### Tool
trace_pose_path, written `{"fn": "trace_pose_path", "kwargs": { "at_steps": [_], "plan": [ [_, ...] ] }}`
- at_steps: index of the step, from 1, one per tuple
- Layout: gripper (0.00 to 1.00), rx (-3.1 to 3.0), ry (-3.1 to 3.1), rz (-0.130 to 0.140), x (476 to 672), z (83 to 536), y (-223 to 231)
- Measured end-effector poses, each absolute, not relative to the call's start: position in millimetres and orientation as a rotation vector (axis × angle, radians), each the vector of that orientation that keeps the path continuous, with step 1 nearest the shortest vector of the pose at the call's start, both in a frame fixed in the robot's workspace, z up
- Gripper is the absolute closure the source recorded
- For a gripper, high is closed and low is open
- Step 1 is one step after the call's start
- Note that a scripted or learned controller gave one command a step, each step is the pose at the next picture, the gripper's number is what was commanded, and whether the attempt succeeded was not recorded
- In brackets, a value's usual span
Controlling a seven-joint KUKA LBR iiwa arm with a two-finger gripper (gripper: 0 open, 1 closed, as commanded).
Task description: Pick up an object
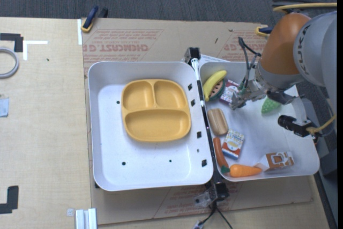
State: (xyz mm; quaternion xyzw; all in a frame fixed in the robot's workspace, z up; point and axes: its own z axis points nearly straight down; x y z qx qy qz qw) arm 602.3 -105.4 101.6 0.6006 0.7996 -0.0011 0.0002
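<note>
We see two shallow white bins side by side on a bench covered with brown cardboard (134, 43). The left bin (107, 163) holds a yellow divided plate (156, 110) with three sections, lying flat near its middle. The right bin (257, 131) holds the loose things to pick from: a banana (213, 83) in the far corner by the dividing wall, a small printed packet (229, 91) just beside it, a tan bread roll (217, 121) nearer us along the wall, a white and blue carton (233, 145) next to a red-orange stick (218, 152), a carrot (244, 170) at the near edge, a small brown and white box (280, 160) to its right, and a green piece (270, 106) partly hidden under the arm. The arm (308, 56), grey with its orange band, reaches in from the right and hangs over the far part of the right bin. Its gripper (239, 100) sits low, just beside the printed packet and close to the banana. We cannot tell how it stands at this angle, and we see nothing held in it. A blue and yellow clamp (89, 17) sits at the far edge of the cardboard.
</note>
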Motion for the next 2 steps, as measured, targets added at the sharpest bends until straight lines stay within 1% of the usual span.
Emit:
{"fn": "trace_pose_path", "kwargs": {
  "at_steps": [1, 2],
  "plan": [
    [1.0, 2.541, 1.845, -0.002, 603.1, 358.0, -122.8],
    [1.0, 2.657, 1.671, -0.001, 547.1, 542.1, -160.6]
  ]
}}
